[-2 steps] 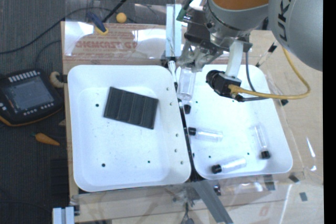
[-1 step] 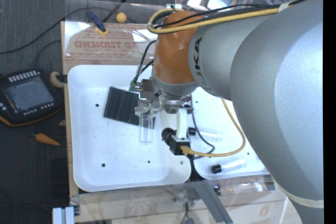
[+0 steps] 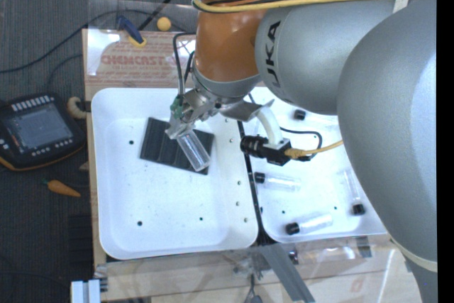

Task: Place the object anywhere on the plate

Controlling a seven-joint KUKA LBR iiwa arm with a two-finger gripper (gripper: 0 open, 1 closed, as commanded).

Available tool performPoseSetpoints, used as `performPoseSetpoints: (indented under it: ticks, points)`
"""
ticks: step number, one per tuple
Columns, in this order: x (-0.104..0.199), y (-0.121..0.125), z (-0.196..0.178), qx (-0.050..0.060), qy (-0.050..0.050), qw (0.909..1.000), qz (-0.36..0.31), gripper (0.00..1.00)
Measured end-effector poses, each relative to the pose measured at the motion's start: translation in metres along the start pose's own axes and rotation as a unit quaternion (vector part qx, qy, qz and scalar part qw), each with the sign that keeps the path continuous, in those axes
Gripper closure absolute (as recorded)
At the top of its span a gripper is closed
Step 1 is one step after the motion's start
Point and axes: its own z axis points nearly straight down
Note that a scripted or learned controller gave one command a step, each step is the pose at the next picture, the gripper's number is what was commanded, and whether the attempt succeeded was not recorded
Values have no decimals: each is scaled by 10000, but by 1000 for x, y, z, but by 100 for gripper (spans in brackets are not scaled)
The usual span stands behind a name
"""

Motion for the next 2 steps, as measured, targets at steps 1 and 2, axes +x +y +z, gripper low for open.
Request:
performPoseSetpoints:
  ticks: [1,2]
  points:
    - [7,31,-45,-17,-5,9560,-2932,100]
    - [49,64,-125,-23,-11,9133,-4072,100]
